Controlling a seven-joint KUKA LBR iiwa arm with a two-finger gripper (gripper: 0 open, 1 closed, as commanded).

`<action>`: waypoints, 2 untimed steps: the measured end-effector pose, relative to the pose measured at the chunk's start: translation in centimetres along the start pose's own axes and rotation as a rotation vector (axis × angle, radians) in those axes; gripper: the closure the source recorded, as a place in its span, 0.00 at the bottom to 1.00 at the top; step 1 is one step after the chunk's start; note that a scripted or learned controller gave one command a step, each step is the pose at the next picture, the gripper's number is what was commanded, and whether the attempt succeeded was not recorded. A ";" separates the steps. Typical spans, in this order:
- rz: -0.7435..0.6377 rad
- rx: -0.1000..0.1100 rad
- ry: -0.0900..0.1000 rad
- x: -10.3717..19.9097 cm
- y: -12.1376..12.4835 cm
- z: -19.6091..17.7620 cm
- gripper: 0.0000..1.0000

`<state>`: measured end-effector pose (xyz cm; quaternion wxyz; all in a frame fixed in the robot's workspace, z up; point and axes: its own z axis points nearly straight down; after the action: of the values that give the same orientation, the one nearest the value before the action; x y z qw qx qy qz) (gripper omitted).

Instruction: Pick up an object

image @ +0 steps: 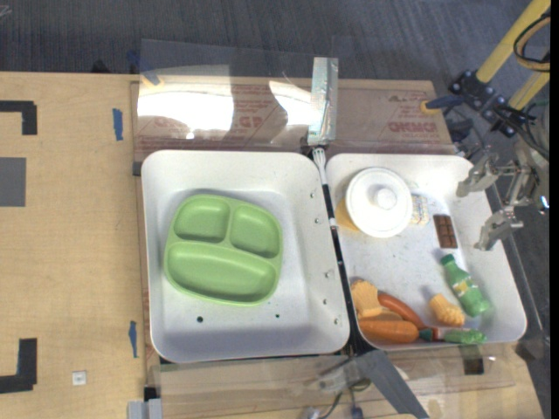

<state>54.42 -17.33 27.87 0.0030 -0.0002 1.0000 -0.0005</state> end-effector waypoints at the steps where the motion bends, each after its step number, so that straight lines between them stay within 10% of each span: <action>1: -0.037 0.002 -0.002 -0.7 -5.2 -0.7 0.00; 2: 0.275 0.000 0.002 -7.5 -4.8 6.1 0.00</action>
<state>61.94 -22.15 21.79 0.0022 0.1368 0.9906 0.0001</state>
